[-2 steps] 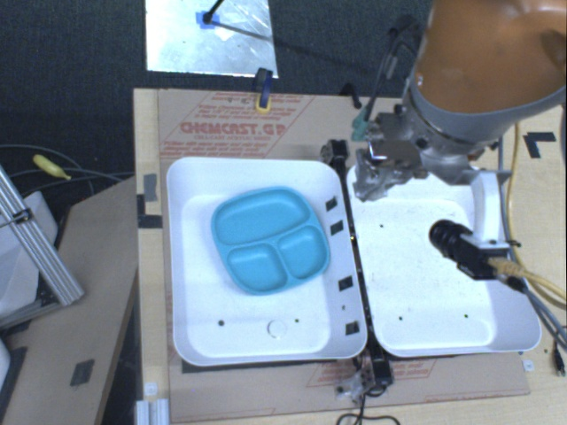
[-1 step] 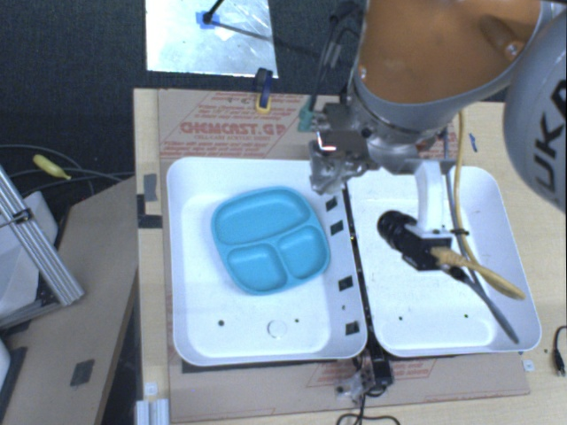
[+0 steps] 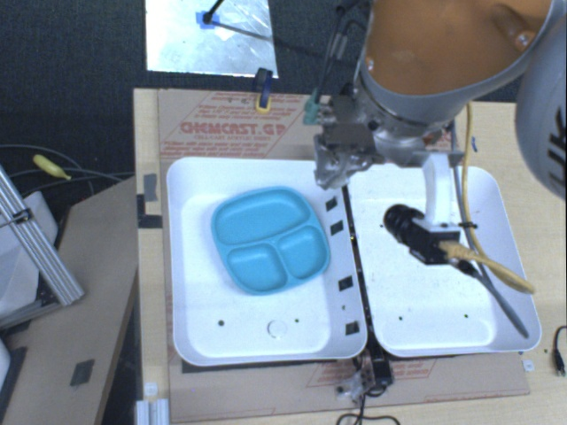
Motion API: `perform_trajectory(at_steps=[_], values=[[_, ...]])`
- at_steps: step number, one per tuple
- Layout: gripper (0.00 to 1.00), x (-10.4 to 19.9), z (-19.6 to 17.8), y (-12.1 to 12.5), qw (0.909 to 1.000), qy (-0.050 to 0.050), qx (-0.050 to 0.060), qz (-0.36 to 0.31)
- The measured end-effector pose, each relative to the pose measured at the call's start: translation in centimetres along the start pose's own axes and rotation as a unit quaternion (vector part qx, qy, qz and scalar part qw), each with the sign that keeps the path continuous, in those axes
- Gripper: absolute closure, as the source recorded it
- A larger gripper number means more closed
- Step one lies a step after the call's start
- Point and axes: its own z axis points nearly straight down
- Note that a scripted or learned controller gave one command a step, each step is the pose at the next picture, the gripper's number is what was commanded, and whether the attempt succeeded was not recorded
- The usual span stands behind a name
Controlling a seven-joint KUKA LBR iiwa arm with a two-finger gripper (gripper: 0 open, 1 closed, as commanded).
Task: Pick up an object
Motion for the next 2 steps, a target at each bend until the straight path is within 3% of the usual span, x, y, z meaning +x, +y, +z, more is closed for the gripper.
perform_trajectory(at_steps=[1, 2], values=[[1.0, 0.0, -1.1, 0.1, 1.0, 0.0, -0.001, -0.003], [1.0, -0.8, 3.3, -1.3, 1.0, -0.002, 0.004, 0.004]])
